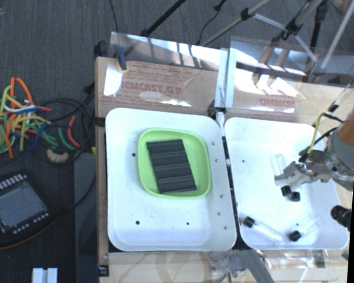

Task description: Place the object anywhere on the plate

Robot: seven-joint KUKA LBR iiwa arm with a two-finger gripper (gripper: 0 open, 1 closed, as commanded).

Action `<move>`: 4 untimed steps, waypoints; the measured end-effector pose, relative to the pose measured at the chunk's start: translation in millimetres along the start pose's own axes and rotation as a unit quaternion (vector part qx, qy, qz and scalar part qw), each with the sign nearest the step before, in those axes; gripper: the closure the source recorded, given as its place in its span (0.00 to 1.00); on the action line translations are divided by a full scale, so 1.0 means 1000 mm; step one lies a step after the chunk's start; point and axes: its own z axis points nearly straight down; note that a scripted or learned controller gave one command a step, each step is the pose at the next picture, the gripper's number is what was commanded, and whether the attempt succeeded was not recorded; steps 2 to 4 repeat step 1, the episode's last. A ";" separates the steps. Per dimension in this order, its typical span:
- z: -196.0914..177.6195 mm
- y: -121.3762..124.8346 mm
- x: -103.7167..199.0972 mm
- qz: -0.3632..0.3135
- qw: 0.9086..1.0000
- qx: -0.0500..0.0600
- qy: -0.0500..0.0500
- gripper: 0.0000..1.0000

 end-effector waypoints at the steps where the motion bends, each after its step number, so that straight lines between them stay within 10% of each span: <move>1: 0.000 0.000 0.000 0.000 1.000 0.000 0.000 0.00; 4: 0.000 0.000 0.000 0.000 1.000 0.000 0.000 0.00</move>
